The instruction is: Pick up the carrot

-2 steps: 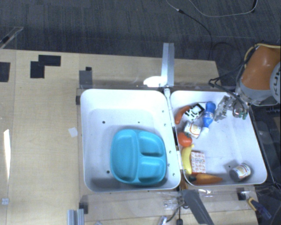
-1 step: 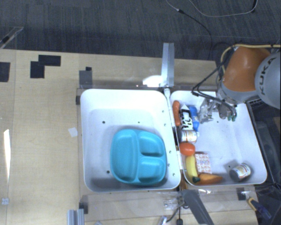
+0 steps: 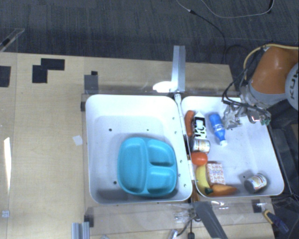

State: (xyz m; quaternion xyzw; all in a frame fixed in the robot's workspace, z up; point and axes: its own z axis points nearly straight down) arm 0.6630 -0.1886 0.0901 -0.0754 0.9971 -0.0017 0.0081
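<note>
Floor: we see dark carpet [image 3: 93, 23] with a cable [image 3: 224, 11].
Bench: we see pale wood [image 3: 42, 154] bearing black marks [image 3: 46, 69].

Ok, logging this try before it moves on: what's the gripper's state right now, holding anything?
Gripper: over the right bin near the blue bottle; open or shut cannot be told, nothing seen between its fingers.

Glossy white plastic bins [image 3: 100, 140]
</note>
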